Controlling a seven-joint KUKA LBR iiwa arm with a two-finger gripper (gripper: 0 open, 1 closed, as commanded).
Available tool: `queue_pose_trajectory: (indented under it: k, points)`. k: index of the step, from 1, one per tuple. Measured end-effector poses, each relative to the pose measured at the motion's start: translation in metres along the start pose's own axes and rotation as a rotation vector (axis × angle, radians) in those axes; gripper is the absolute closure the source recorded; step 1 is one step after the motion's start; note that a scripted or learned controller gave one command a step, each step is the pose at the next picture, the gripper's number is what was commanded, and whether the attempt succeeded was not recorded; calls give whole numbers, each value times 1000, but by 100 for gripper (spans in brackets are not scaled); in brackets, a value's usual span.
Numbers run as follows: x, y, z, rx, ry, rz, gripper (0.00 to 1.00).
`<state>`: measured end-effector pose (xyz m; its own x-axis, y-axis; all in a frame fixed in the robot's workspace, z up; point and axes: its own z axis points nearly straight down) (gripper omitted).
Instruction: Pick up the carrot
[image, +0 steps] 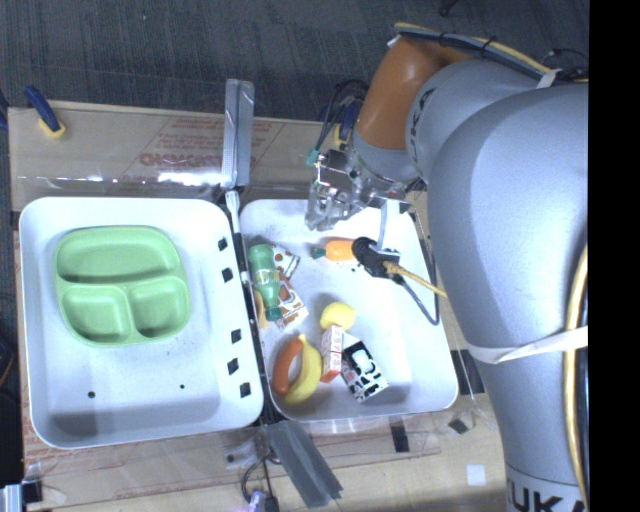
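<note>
The carrot (338, 250) is small and orange with a green tip at its left end. It lies on the floor of the right bin (425, 350), near the bin's back. My gripper (323, 213) hangs just above and behind the carrot, slightly to its left, over the bin's back wall. Nothing shows in the gripper, and the carrot rests apart from it.
In the right bin lie a green bottle (263, 275), a printed packet (289, 295), a lemon (337, 316), a banana (306, 376), an orange ring (285, 362), a red carton (331, 354) and a black-and-white box (365, 373). The left bin (130, 400) holds a green divided plate (122, 283).
</note>
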<state>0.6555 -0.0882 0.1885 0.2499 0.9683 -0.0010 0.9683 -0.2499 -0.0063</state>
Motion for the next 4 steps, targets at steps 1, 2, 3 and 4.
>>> queue_pose_trajectory:
  k: [1, 2, 3, 4]
  points:
    - [0, 0, 0, 1, 0, 0, 0]
    - [-43, 0, 101, 0, 0, -31, 0]
    - [-41, -1, 95, 8, 0, -37, 100]
    - [-77, 21, 100, 2, 2, -285, 100]
